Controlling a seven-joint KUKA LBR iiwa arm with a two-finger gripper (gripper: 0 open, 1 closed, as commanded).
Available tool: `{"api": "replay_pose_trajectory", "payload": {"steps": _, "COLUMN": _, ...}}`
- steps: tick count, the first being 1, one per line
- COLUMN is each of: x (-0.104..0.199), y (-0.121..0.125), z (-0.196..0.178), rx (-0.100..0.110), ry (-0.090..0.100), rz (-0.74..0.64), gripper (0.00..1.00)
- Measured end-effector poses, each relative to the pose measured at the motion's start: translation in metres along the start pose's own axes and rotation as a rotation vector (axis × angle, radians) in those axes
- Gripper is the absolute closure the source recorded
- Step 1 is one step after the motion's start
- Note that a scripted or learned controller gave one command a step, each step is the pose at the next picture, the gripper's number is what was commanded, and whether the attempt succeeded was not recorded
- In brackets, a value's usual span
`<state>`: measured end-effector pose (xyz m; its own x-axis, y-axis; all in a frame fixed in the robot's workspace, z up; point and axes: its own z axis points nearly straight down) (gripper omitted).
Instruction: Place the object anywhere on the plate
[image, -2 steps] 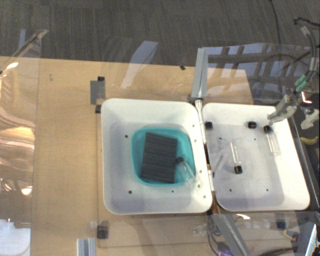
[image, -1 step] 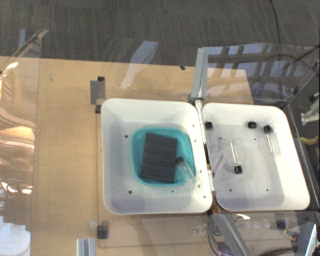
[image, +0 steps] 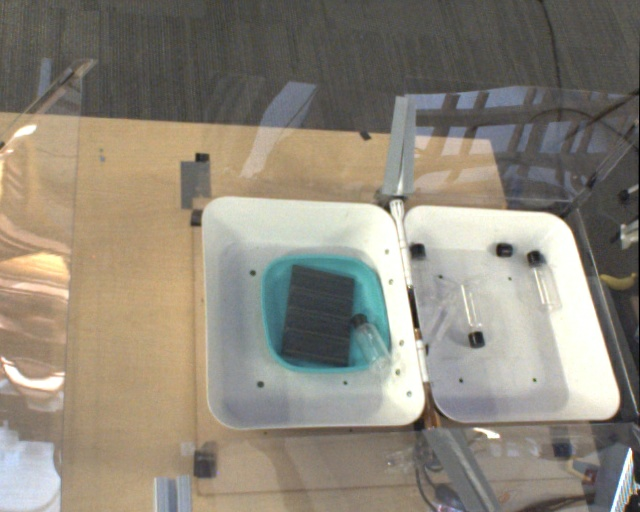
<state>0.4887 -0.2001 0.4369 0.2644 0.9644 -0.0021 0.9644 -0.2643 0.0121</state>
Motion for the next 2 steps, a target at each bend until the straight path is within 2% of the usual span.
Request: {"api": "replay_pose_trajectory", "payload": {"steps": 2, "x": 0.0026, "y": -0.0005, "z": -0.0001, "rx": 0.001, "ry": 0.000, "rz": 0.198, "gripper": 0.00}}
